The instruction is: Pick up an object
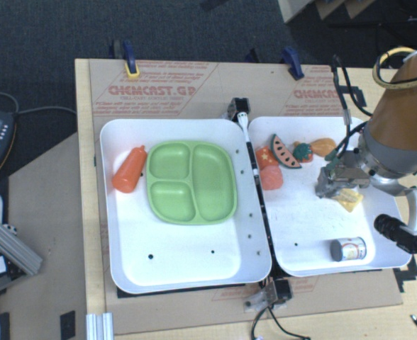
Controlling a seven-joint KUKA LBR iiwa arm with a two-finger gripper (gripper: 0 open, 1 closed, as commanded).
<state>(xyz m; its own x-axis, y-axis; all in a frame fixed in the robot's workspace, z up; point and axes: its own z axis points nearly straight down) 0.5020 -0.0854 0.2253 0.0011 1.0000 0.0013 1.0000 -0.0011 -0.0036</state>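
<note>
Two white bins side by side on the bench. Left bin (pixel 123 253) has a green divided plate (pixel 192 181) in the middle and an orange carrot-shaped toy (pixel 129 169) just left of it, lying tilted, close to the plate rim but apart from it.

Right bin (pixel 301 253) holds the small stuff. Far-left corner: a red strawberry-like piece (pixel 267 157), a pink cylinder (pixel 271 178) just near of it, a watermelon slice (pixel 286 151), a small teal piece (pixel 303 149) touching the slice, and an orange oval piece (pixel 323 146) to its right. A small can (pixel 348 248) lies on its side near the near-right corner, well apart from the rest.

Arm comes in from the right, with the gripper (pixel 334 183) low in the right bin, right-centre. A yellow wedge-like piece (pixel 349 200) sits directly at the gripper, on its near-right side, partly covered by it. Can't tell if the fingers are apart or together, or if the yellow piece is actually between them: dark metal clutter hides the tips.
</note>
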